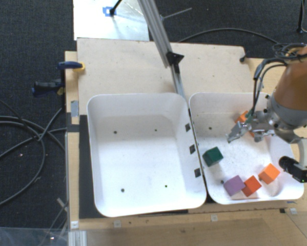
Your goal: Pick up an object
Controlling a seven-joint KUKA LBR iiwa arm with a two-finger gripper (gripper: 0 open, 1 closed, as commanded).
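Though end effector (240,131) grip state unreadable, probably light, stiff green block (212,156): best pinched across flat opposite faces, right bin (215,102).

Gripper (239,132) hangs over right bin (215,106). Green block (212,156) sits near the divider; purple block (234,185) and two orange blocks (252,185) (269,173) cluster at front.

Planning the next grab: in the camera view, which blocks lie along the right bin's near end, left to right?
Green block → purple block → red-orange block → orange block.
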